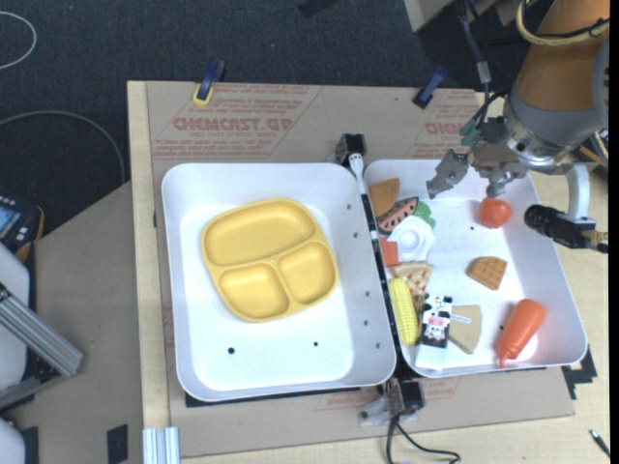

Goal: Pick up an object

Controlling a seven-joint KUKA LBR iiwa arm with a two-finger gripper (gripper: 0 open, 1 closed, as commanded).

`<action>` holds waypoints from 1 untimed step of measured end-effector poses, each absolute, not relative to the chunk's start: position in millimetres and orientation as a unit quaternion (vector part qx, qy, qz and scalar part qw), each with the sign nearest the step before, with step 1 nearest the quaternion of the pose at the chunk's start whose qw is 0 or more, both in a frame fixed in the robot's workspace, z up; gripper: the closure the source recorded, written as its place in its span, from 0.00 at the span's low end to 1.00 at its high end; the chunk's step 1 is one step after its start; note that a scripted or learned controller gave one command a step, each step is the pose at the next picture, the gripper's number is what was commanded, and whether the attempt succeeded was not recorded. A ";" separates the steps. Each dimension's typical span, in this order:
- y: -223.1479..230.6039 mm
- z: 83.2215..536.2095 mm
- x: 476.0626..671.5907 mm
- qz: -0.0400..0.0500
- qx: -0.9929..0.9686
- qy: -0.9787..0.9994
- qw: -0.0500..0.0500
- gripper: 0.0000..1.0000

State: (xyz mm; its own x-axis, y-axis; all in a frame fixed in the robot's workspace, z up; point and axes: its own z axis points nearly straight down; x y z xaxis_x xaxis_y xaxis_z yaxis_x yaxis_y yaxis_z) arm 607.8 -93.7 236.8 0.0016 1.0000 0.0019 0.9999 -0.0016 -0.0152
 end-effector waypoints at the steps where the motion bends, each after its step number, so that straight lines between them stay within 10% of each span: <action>1: -93.5 245.1 610.1 0.000 -0.707 -0.707 0.001 0.00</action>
